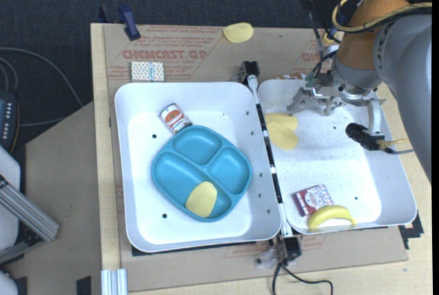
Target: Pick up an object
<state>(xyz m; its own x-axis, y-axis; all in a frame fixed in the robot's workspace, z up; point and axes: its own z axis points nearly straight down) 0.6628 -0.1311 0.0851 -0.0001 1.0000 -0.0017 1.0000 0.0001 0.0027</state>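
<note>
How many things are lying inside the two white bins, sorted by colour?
Yellow: 3 – piece on the blue tray, piece at the right bin's left edge, banana
Blue: 1 – divided tray
Red and white: 2 – small can, packet
Total: 6

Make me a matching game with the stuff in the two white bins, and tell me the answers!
Things:
1. blue plate
2. banana
3. small can
4. red packet

Places:
A. touching the banana, right bin
B. front edge of the right bin
C. middle of the left bin
D. left bin, behind the plate

Pairs: 1-C, 2-B, 3-D, 4-A
</note>
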